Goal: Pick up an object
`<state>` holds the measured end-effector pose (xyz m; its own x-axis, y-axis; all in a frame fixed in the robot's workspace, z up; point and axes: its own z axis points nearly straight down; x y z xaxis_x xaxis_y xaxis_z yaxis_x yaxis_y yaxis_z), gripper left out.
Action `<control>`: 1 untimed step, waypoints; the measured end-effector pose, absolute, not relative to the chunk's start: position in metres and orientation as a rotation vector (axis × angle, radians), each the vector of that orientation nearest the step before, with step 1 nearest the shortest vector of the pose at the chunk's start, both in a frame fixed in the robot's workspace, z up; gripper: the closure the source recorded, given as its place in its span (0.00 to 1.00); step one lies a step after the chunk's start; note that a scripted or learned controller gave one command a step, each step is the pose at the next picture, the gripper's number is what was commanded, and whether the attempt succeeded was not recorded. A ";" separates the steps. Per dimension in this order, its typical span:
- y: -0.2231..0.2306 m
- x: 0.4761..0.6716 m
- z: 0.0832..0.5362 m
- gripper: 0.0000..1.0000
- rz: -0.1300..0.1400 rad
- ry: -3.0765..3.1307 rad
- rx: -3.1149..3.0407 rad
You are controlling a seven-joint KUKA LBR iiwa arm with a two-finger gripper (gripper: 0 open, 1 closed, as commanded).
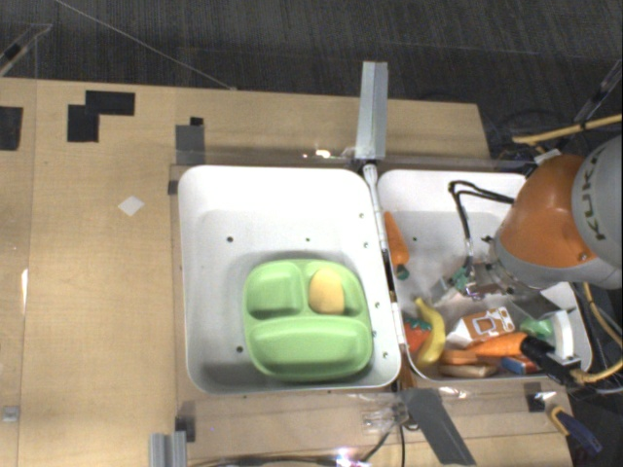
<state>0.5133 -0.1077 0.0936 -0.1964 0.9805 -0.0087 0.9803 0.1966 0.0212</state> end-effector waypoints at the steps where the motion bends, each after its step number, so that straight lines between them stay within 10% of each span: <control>1: -0.114 0.592 0.092 0.00 0.014 2.609 1.719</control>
